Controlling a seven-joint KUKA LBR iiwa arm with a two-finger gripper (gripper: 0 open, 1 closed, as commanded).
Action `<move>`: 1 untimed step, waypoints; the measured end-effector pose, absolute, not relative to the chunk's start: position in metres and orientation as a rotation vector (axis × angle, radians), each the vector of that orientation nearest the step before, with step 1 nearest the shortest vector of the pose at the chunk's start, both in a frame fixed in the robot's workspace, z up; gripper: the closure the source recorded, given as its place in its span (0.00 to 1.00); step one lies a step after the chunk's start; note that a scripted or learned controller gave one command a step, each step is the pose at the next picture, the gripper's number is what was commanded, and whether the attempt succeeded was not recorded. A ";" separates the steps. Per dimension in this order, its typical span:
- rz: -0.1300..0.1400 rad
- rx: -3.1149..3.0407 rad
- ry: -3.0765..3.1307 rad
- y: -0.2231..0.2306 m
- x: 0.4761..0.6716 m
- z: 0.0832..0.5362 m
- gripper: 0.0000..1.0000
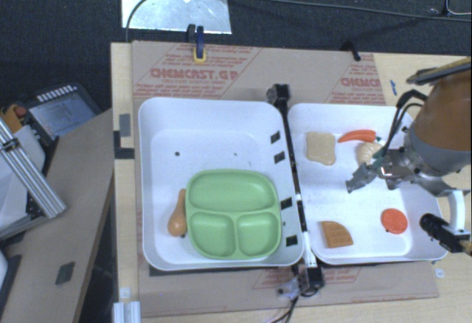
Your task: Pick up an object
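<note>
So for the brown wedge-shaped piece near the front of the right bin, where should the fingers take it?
Probably from straight above, fingers closing across the narrower width of the brown wedge. It lies flat on the right bin floor with open space around it, apart from the orange-red disc, so a top-down pinch looks the likeliest hold.

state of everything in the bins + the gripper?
green tray: flat in left bin, compartments bare
orange pear-shaped piece: lying beside the tray
beige slab: flat, right bin
red-orange chili: lying flat
red disc: flat
brown wedge: flat
gripper: over right bin, nothing seen held
</note>
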State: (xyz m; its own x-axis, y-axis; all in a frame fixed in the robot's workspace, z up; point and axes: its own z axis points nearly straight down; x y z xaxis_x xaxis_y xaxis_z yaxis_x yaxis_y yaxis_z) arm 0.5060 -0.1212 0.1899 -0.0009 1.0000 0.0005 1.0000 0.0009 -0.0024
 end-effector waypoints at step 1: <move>0.002 -2.218 -2.220 -0.117 0.497 0.133 0.00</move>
State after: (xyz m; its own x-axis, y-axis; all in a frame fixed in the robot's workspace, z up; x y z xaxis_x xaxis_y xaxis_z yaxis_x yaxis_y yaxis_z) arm 0.4970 -0.1174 0.1331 -0.0009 1.0000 0.0013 1.0000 0.0009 -0.0032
